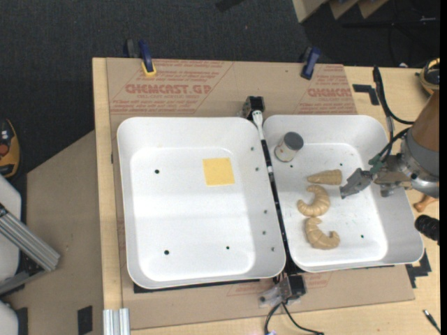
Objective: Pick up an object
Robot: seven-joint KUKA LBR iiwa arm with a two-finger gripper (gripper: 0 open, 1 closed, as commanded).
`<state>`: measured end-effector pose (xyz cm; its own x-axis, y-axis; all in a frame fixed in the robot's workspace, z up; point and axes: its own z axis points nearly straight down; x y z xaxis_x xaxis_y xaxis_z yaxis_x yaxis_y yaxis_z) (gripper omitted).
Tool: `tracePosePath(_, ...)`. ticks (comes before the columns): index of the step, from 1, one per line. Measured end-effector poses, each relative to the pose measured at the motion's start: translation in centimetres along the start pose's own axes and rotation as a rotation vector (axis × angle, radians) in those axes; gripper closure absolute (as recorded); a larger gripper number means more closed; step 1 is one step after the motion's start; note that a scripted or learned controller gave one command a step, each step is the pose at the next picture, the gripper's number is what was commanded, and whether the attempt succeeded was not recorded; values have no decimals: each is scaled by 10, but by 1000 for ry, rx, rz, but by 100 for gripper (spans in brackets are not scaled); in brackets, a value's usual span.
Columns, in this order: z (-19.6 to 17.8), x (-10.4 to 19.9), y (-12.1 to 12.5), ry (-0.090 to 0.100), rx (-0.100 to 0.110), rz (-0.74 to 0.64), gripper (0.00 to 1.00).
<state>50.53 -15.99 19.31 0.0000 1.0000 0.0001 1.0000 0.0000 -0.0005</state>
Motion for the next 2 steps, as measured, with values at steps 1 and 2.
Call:
tracePosePath(1, 114, 27, 92, -1, -4, -6, 0)
tracePosePath(2, 97, 24, 90, -3, -7, -1, 100)
